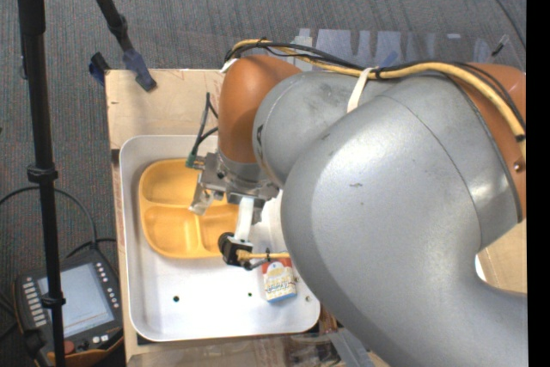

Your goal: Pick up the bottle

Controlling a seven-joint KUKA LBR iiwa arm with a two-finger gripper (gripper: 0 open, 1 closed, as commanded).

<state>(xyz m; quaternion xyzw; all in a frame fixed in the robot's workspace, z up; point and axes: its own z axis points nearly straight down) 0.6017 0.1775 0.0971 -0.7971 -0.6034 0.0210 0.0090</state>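
A small white container with a blue label and a red top, probably the bottle [278,281], lies in the left white bin [163,314] near its front right corner, partly under the arm. My gripper [204,195] hangs over a yellow divided plate [172,215] in the same bin, up and to the left of the bottle and apart from it. I see nothing held in the gripper. The arm's bulk hides the bin's right side.
The grey arm with its orange band [249,112] covers most of the right half of the view, including the second bin. A black stand pole [39,142] and a tablet [73,296] are left of the bench. Bare bin floor lies in front of the plate.
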